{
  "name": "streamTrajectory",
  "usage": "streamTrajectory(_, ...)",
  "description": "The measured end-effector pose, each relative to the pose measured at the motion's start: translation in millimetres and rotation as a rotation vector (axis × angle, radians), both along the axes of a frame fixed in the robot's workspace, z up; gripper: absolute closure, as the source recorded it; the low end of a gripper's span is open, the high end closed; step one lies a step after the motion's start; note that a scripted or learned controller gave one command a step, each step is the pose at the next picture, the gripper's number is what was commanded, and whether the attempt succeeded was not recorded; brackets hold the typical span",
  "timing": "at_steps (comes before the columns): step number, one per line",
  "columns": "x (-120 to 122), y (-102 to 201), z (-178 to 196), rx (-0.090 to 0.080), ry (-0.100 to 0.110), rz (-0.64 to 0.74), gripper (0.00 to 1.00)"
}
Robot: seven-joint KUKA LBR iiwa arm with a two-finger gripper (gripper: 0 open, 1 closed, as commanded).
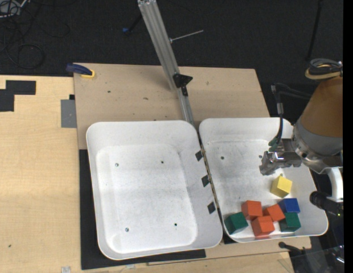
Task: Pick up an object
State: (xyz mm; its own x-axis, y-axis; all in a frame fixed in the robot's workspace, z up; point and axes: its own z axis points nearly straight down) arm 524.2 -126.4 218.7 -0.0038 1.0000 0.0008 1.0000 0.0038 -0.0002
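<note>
Seven blocks sit in the right bin (233, 135), all toward its near right corner, and none is lifted yet as far as I can see. So I judge the pick as not done: approach maybe under way, grasp and lift left.

Gripper (273, 162) hangs over the right bin's middle-right area, arm (321, 118) coming in from the right. Can't tell if its fingers are spread or pressed together, too small and dark from this angle. Nothing visible between them.

Closest target is the yellow block (282, 185), tilted, lying just beside and below the gripper in the view, toward the near edge. Can't tell if they touch; looks apart to me.

Rest of the pile further toward the near rim: two orange blocks (252, 209) and (275, 212), a third orange block (263, 225), blue block (291, 205), green block (236, 222), another green block (290, 223). They're packed close, some touching.

Left bin (97, 141) on the worktop (131, 92) plays no part now.
</note>
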Motion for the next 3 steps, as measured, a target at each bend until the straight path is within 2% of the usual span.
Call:
streamTrajectory(2,54.6,86.0,18.9,0.001,0.000,0.000,1.00)
streamTrajectory(3,84.7,130.2,5.3,0.000,0.002,-0.001,1.00)
